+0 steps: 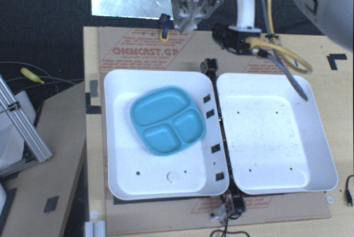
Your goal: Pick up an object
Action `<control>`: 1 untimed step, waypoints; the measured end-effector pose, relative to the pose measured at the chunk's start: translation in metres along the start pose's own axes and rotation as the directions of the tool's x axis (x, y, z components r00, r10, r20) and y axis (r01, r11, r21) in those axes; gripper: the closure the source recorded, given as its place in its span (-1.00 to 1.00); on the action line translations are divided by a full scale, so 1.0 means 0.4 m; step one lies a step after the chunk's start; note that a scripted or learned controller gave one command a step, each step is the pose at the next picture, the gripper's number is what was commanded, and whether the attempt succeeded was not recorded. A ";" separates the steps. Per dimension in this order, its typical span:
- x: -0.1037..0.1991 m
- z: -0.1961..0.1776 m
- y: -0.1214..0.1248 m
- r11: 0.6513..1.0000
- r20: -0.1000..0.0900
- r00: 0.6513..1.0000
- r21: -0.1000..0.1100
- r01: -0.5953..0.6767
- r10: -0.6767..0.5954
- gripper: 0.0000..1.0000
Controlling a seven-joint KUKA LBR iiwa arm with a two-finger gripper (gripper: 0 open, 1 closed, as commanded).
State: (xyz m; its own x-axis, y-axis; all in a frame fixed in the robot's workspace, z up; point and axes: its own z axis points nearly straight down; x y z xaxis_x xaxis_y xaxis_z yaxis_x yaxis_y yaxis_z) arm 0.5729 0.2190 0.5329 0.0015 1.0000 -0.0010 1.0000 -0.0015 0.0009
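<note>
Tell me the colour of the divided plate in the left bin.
Light blue; the divided plate shows clearly in the camera view, lying in the white left bin.

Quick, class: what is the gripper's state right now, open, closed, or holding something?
Gripper: cannot be told; it hangs above the bench beyond the left bin, well away from the blue divided plate.

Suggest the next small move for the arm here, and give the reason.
Probably bring the tool toward the near side and down over the blue divided plate. The plate lies flat in the left bin, the one thing there to pick, while the tool hangs above the bench beyond the bins' far edge, away from it.
</note>
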 end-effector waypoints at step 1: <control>0.040 0.000 -0.083 1.000 -0.002 1.000 0.000 0.007 -0.007 1.00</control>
State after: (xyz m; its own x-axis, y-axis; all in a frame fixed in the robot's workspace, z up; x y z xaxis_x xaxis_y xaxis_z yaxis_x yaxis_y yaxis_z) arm 0.5396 0.2350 0.5329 -0.0053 1.0000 0.0015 1.0000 0.0053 0.0005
